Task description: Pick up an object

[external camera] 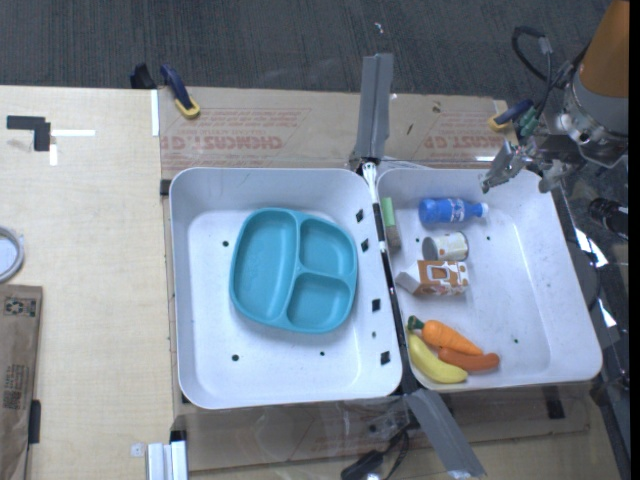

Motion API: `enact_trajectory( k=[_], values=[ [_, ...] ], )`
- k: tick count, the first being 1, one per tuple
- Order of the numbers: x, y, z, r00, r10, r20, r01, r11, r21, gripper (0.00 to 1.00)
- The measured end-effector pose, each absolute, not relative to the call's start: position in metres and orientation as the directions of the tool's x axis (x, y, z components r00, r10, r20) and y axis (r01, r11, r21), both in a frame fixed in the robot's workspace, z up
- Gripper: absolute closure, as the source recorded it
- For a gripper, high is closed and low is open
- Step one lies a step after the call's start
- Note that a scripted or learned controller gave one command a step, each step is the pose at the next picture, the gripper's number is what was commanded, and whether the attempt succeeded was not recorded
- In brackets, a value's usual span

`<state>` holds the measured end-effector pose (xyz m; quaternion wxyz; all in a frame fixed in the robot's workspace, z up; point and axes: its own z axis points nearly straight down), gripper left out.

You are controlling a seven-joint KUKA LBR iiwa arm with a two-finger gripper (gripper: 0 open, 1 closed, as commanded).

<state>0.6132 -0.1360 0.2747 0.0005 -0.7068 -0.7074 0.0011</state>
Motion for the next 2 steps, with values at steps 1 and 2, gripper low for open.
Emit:
enact_trajectory(
  k=[1,2],
  values=[
    [0.658,-0.144,0.128,-0.067,0.998,0.0,0.998,0.067,-0.003,0.0],
    [0.638,-0.15,0.092,-0.087,0.996,-0.001,0.996,0.087,-0.001,0.0]
  ],
)
